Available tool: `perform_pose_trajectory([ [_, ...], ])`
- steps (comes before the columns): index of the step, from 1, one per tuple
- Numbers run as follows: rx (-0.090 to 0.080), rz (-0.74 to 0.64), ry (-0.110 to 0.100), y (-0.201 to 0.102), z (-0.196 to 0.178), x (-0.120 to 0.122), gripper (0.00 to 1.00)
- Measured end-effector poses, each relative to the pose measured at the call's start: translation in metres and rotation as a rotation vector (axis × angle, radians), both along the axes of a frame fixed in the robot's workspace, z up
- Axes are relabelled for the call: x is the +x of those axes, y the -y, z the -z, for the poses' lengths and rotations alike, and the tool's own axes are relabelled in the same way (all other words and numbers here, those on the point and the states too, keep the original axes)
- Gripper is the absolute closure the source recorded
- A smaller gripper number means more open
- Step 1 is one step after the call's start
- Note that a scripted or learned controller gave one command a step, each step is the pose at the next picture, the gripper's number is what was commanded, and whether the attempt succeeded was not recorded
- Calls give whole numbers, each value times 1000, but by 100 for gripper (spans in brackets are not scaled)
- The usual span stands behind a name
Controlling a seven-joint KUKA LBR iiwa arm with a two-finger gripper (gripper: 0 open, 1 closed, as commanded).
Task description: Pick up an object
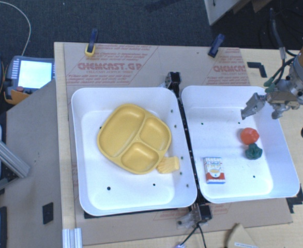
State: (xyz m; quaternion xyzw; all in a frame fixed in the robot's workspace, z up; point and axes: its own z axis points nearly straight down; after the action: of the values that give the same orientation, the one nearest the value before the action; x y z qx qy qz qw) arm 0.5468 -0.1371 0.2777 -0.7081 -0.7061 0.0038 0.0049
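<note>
Gripper (266, 109): two grey fingers spread wide apart, one toward the left (253, 106) and one toward the right, nothing between them; it hangs over the upper right part of the right bin (193, 138), above and slightly right of the red object, touching none of the contents as far as the slanted view allows. Arm: enters from the right edge. Right bin, shallow, white, contents three: a small round red-orange object (249, 135) in the right-centre; a small dark green object (253, 152) just below it, touching or nearly touching, which cannot be told; a small red, white and blue carton (214, 170) lying flat toward the lower middle, apart from the other two. Any of these may serve as the thing to be picked up; all rest on the bin floor. Left bin (84, 138), shallow, white, contents two: a yellow divided plate (134, 138) with three compartments, lying near the centre, turned at a slant to the bin's sides; a small pale yellow piece (168, 164) just beside the plate's lower right rim, touching or tucked at its edge. Bench (141, 66): brown board with red printed lettering, bearing both bins side by side, with a yellow clamp (91, 44) and a blue clamp (216, 45) at its far edge.
</note>
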Motion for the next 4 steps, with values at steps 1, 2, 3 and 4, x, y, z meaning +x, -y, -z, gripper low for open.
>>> perform_pose_trajectory([
  [1, -2, -3, 13, 0, -7, 2, 0],
  [2, 0, -3, 6, -4, 56, 4, 0],
  [3, 0, -2, 7, 5, 114, 2, 0],
  [4, 0, -2, 7, 3, 158, -4, 0],
])
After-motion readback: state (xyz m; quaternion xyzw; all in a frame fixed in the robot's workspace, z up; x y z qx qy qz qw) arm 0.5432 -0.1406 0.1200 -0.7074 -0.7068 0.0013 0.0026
